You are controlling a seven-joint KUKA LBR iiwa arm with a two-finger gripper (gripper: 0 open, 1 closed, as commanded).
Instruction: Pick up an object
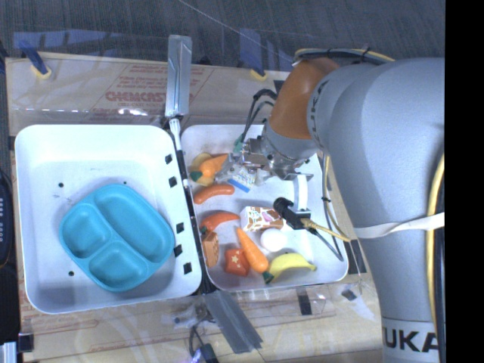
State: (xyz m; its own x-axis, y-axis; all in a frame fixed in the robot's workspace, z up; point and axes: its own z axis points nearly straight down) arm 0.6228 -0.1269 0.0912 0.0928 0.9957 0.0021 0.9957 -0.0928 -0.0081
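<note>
Orange carrot (214, 165), sausage (214, 193) and banana (290, 264) crowd the gripper (246, 161); its grip state can't be told.

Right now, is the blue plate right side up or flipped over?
Right side up. The blue plate lies flat in the left bin, and its three hollow sections face upward with nothing in them.

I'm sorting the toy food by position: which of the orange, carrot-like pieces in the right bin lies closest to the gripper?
The carrot at the bin's top left, beside the gripper. The other carrot lies lower, near the banana.
</note>
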